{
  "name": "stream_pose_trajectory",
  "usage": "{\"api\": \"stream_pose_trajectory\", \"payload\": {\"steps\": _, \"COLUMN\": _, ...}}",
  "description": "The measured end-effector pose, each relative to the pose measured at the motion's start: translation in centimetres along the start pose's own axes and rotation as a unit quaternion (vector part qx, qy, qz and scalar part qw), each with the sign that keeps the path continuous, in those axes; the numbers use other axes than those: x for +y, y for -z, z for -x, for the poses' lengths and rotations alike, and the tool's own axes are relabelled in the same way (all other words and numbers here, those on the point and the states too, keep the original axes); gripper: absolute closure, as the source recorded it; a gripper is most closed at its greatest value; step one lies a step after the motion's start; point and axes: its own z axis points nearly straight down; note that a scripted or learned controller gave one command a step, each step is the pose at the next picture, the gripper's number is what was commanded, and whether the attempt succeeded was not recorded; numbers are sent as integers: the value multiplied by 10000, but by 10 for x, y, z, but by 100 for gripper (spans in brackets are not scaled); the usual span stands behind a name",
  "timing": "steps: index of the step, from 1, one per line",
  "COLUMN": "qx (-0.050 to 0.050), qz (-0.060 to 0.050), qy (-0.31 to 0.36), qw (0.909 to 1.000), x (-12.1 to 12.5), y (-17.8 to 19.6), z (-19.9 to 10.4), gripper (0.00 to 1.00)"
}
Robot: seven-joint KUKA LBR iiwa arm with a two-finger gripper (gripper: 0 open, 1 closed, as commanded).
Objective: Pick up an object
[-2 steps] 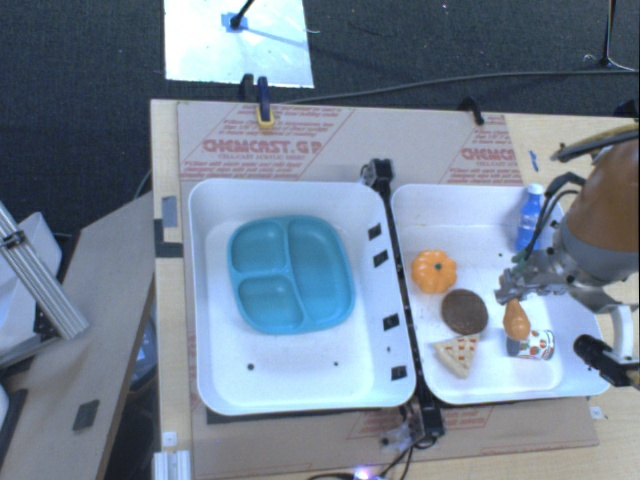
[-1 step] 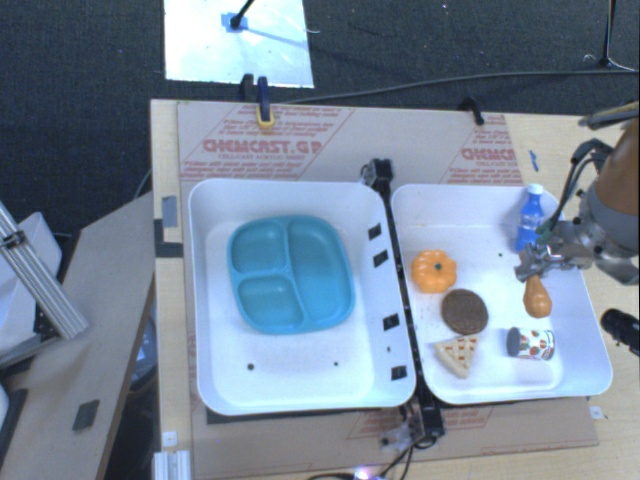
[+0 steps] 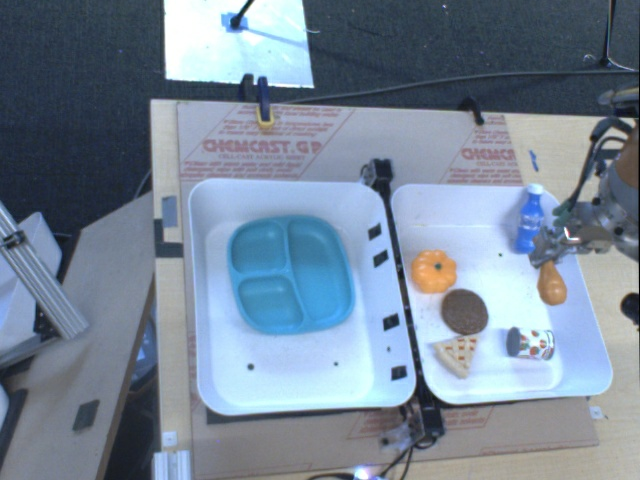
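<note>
The right bin (image 3: 590, 363) holds several small items: a blue bottle (image 3: 530, 218) at the back right, an orange pumpkin (image 3: 434, 271), a round brown cookie (image 3: 465, 311), a waffle wedge (image 3: 457, 355), a small can (image 3: 530, 344) lying on its side, and an orange-brown gourd (image 3: 551, 286). My gripper (image 3: 556, 244) hangs over the bin's right side, just right of the bottle and directly above the gourd. Nothing visibly hangs from it.
The left bin (image 3: 215, 368) contains a blue divided plate (image 3: 291, 273). A black hinge strip (image 3: 390, 268) runs between the two bins. A clamp (image 3: 263, 103) sits at the back of the bench. The arm enters from the right edge.
</note>
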Motion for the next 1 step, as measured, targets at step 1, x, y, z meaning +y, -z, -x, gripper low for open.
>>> {"api": "stream_pose_trajectory", "payload": {"steps": 1, "qx": 15, "qz": -23, "qy": 26, "qw": 10000, "x": 4, "y": -13, "z": -61, "gripper": 100}}
